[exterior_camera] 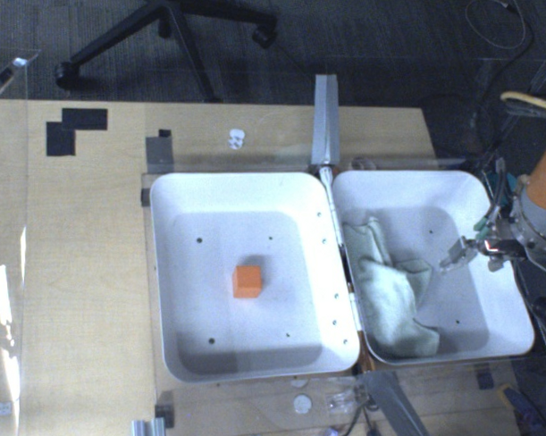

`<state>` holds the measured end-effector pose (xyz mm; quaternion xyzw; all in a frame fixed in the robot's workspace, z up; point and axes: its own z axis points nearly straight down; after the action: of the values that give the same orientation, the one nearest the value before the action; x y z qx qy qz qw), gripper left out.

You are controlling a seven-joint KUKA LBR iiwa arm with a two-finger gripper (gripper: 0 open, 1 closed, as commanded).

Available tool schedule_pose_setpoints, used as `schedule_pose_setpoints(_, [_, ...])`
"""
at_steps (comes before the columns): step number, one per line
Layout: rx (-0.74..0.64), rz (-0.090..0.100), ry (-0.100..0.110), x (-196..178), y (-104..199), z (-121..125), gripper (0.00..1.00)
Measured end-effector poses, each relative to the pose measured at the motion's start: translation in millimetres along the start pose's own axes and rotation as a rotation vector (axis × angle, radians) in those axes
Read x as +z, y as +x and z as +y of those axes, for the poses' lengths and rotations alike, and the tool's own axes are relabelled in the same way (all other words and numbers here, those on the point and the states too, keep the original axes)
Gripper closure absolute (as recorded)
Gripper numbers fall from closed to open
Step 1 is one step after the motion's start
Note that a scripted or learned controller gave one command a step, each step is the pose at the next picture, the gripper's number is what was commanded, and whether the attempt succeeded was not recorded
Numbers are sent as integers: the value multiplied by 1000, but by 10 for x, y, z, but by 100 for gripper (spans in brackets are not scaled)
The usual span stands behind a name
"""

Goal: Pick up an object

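So your orange cube (pixel 247 281) is sitting on the floor of the left bin (pixel 167 261), a bit below the middle, all on its own. The gripper (pixel 462 251) is way over in the right bin (pixel 491 326), hanging above the right half, so the cube is well apart from it with the divider between the two bins in the way. Closest thing to the gripper is the crumpled white cloth (pixel 387 294) bunched along the right bin's left side, just beside the tip. Honestly, you can't tell how the jaws stand; they're small, pale and blurry against the white bin. The arm (pixel 532 212) is cut off at the right edge, just grey metal and some orange.
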<state>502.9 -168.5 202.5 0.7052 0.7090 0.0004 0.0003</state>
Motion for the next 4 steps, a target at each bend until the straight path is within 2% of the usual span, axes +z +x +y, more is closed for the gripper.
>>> schedule_pose_setpoints(1, [-36, -3, -12, 1125, -173, 577, 0])
schedule_pose_setpoints(2, [-38, -3, -17, 1009, -163, 598, 100])
schedule_pose_setpoints(3, [177, -1, -2, 166, -110, 756, 100])
schedule_pose_setpoints(4, [177, -1, -3, 167, -111, 756, 0])
